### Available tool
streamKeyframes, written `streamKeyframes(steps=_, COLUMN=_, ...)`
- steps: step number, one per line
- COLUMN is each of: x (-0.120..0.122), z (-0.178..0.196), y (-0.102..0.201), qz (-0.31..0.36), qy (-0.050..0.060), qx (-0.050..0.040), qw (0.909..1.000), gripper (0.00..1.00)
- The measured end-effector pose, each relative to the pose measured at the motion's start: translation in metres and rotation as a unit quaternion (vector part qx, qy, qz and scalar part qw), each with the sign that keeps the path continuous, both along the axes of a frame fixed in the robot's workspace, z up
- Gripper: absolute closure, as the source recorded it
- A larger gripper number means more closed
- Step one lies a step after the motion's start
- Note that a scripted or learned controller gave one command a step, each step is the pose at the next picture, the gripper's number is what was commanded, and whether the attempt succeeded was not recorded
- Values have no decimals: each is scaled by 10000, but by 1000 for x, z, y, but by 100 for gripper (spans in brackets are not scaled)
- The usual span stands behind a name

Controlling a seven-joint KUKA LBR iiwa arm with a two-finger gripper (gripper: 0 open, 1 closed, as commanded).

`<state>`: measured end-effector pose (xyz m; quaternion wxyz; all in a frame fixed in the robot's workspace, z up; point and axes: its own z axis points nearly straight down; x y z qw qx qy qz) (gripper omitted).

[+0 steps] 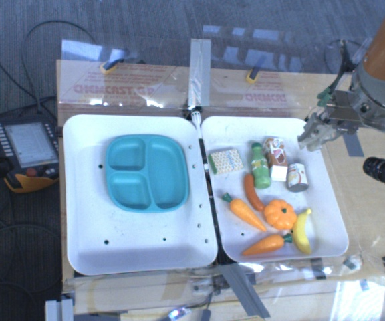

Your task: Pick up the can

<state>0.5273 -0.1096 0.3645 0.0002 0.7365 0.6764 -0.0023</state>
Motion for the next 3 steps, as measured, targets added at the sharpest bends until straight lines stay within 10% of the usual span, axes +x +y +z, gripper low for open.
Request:
streamKeyframes(steps=1, x=0, z=0, y=0, qz=-2, qy=0, qx=-3, qw=10000, gripper=0)
streamKeyframes(steps=2, x=18, z=-241, y=10, qz=3001, qy=11, qx=37, qw=9539, gripper=0)
streamKeyframes(steps=3, x=87, z=-183, y=32, qz=2958, qy=-1, qx=23, qw=9553, gripper=0)
